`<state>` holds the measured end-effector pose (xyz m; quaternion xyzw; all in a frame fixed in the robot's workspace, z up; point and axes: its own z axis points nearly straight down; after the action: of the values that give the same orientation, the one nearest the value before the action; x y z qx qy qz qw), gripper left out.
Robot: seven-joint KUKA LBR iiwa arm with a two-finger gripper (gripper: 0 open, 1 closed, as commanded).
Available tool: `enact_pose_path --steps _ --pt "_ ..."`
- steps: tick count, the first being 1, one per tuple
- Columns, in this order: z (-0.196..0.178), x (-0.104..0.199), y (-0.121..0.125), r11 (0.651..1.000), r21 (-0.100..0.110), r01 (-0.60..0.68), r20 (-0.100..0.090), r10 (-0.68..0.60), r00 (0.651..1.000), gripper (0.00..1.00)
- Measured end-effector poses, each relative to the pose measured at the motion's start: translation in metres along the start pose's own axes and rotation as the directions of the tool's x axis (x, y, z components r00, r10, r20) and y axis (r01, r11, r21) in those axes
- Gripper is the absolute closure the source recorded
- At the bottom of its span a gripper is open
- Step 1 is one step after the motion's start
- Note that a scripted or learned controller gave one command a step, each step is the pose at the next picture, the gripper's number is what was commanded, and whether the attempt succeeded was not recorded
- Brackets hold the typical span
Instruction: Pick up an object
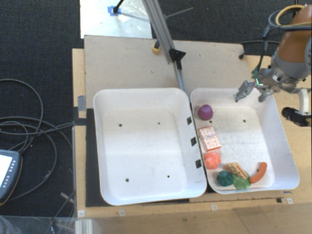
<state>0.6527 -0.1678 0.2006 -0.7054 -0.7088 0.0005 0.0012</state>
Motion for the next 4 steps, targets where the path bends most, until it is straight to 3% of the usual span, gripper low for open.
enact_pose_path --steps 1,3,4 --pt "-0.003 0.000 0.001 1.000 -0.004 0.002 0.002 -0.002 1.000 0.00" --pt "0.093 0.014 -0.001 1.000 -0.001 0.002 0.001 -0.002 1.000 0.00" --pt "0.110 0.014 0.000 1.000 -0.002 0.002 0.002 -0.002 1.000 0.00"
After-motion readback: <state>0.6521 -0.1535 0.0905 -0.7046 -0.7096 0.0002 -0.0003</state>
